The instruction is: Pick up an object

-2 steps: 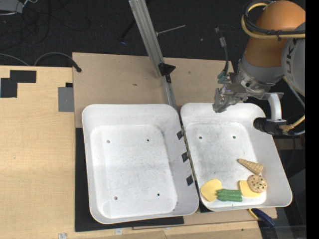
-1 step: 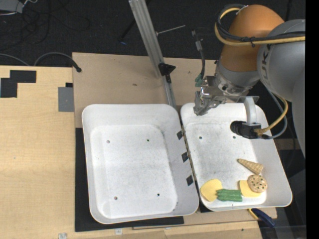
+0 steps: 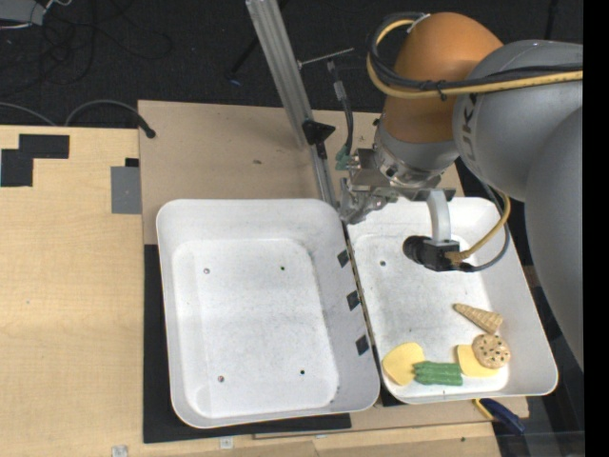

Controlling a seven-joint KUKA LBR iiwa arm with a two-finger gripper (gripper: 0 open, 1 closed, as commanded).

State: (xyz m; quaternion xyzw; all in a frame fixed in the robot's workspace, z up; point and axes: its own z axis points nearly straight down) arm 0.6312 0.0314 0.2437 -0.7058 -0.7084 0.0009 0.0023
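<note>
Several small toy foods lie at the near end of the right bin (image 3: 409,284): a tan waffle cone (image 3: 478,317), a brown speckled cookie (image 3: 491,351) on a yellow slice (image 3: 472,363), a yellow round piece (image 3: 402,361) and a green bean-like piece (image 3: 438,374). My gripper (image 3: 355,201) hangs below the orange wrist band at the far left corner of that bin, close to the wall shared with the left bin. It is well apart from the toys, and I see nothing in it.
The left bin (image 3: 247,303) sits beside the right one, with black clips (image 3: 353,300) along the shared wall. A slanted aluminium rail (image 3: 285,74) rises behind the bins. A black cable fitting (image 3: 433,252) hangs from the arm over the right bin.
</note>
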